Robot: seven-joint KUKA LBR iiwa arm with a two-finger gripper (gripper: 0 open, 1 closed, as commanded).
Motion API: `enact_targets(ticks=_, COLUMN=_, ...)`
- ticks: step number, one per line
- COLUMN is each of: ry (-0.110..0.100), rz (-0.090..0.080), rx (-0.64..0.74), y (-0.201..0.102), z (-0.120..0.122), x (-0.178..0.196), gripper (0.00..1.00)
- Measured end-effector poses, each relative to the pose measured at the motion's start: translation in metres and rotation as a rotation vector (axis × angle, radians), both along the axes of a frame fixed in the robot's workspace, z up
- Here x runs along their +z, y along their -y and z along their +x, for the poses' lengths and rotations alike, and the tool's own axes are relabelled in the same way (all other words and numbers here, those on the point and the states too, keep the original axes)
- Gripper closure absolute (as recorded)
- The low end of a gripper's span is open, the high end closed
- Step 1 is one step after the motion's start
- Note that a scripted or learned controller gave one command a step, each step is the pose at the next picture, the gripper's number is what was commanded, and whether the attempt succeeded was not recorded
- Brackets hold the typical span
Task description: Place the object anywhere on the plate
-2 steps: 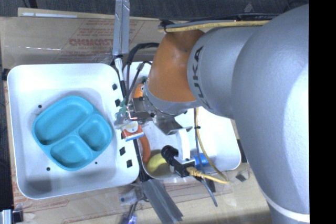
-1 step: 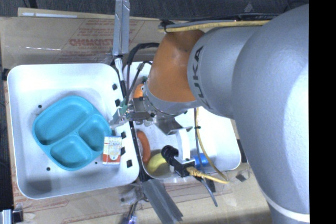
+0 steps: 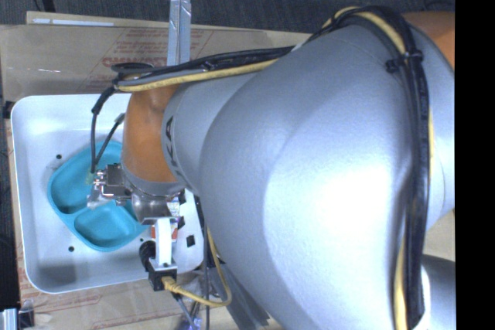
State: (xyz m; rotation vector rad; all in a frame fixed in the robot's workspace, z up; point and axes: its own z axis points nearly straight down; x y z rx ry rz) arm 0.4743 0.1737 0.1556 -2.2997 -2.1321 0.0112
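Note:
A teal-blue plate with separate hollows lies in the left white bin, toward the bin's middle. My gripper hangs low over the plate's right side, where the hollows meet. The orange-banded wrist and the big grey arm cover the gripper from above and hide the plate's right edge.
The arm's grey body spans the view from the right and covers the other bin. Black and yellow cables run along the arm. A metal post stands behind the left bin, on brown cardboard.

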Motion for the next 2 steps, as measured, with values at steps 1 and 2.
enact_targets(ticks=1, ry=-0.005, rz=0.000, rx=0.007, y=-0.001, z=0.000, x=0.009, gripper=1.00)
enact_targets(ticks=2, ry=0.002, rz=-0.003, rx=-0.469, y=-0.005, z=0.054, x=0.035, gripper=1.00)
